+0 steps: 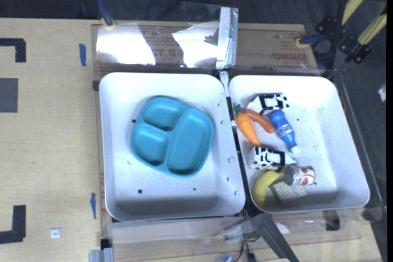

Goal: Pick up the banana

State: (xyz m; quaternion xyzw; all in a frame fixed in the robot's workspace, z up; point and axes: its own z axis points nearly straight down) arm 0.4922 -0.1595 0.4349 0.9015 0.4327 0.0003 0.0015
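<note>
Yellow banana [263,184] lies in the near left corner of the right bin [344,132], touching a small can [299,177] with a black-and-white cow toy [268,157] just behind, carrot [249,127] and blue bottle [282,126] farther back; I judge it light, smooth, curved, best pinched across its exposed left side; gripper state I cannot tell.

Left bin [116,193] holds a blue tray [172,135]. Right bin [331,132]: banana [264,184] at near-left corner, touching a can [298,176]; carrot [250,126] and bottle [284,127] above.
</note>
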